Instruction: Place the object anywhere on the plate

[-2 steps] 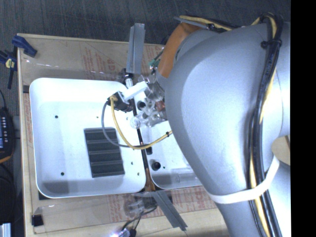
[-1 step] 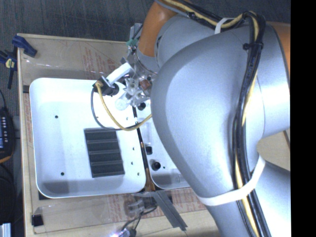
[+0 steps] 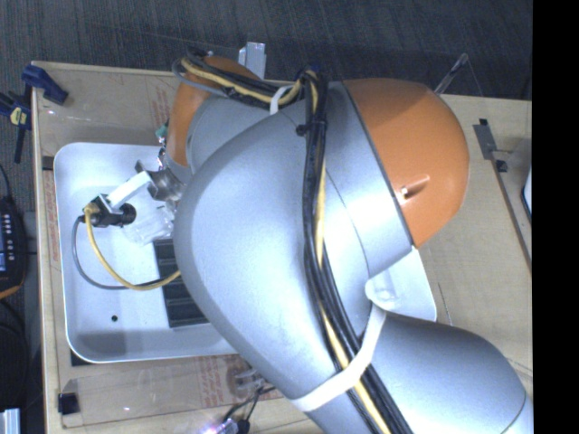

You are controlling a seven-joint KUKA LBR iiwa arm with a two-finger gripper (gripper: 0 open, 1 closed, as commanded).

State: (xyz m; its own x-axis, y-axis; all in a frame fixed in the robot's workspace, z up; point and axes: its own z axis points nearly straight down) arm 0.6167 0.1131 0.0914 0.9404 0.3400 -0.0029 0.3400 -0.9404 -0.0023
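The grey arm [image 3: 298, 242] with its orange band [image 3: 412, 165] covers the middle and right of the camera view. Its wrist reaches down into the left white bin [image 3: 72, 179]. The gripper [image 3: 176, 283] shows as a dark ribbed part low over the bin floor, partly hidden under the arm's body. A small black and white unit [image 3: 118, 208] sits on the wrist, and a yellow cable [image 3: 99, 274] loops from it over the bin floor. The arm hides whatever lies under the gripper.
The bin's left and front walls are in sight, with bare white floor at its left. Blue clamps [image 3: 41, 81] sit at the bench's far-left corner. Most of the right side of the bench lies behind the arm.
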